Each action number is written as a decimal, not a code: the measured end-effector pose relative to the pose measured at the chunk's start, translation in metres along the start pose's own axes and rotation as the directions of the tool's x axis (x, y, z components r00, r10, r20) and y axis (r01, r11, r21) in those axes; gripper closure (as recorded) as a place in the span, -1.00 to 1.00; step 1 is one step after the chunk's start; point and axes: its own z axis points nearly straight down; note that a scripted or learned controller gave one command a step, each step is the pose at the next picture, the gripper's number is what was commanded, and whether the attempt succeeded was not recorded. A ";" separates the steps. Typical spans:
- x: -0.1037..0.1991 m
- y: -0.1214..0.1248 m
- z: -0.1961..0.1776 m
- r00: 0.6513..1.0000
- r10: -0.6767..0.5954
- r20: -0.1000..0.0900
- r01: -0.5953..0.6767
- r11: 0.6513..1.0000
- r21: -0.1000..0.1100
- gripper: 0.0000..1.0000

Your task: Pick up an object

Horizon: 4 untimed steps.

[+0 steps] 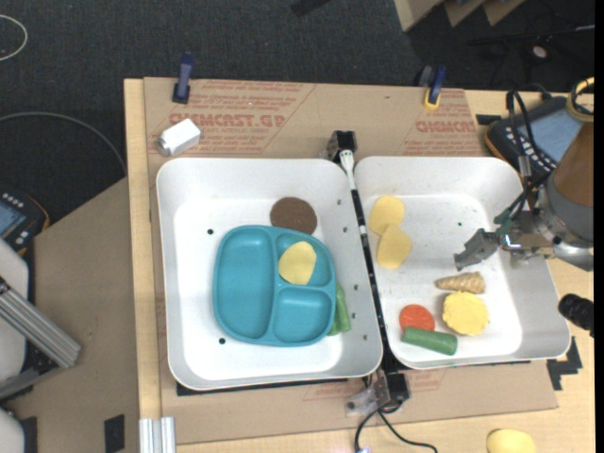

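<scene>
Several toys crowd the right bin's [444,173] near half, and the claw [479,247], hanging parted and empty just above the tan cone [461,282], could clip the yellow ruffled piece [466,314] beside it and nudge the cone aside.

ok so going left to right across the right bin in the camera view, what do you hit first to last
The two pale yellow pieces stacked near the left wall, then the red piece with the green piece just below it, then the tan cone-shaped piece and the yellow ruffled piece, then the gripper.
</scene>
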 end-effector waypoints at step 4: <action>0.200 -0.013 -0.160 1.000 -0.007 -0.002 0.007 1.000 -0.009 1.00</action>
